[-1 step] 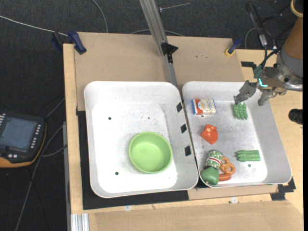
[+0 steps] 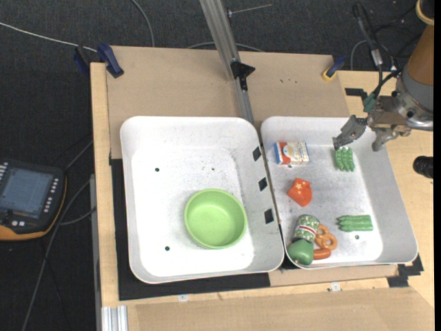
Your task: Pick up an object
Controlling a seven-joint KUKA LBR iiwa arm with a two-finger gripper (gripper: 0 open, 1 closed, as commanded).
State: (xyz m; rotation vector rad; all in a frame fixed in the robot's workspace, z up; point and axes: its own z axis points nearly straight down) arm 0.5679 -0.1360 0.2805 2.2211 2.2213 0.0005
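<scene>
My gripper [image 2: 364,138] hangs over the back right of the right bin [image 2: 400,205], its two fingers spread open with nothing between them. Just below the left fingertip lies a small green ridged piece [image 2: 344,159]. Further left a white, red and blue carton [image 2: 291,153] lies on its side. An orange-red pepper-like toy [image 2: 300,192] sits mid-bin. Another green ridged piece [image 2: 355,223] lies towards the front right. At the front left corner is a cluster of a green pear-like toy [image 2: 300,252], a patterned can [image 2: 307,227] and an orange pretzel [image 2: 324,242].
The left bin [image 2: 148,185] holds a green bowl [image 2: 215,218] near its front right. A metal pole [image 2: 220,33] slants down to the divide between the bins. Black clips [image 2: 262,182] line that divide. A handheld pendant [image 2: 27,197] lies off the bench at the left.
</scene>
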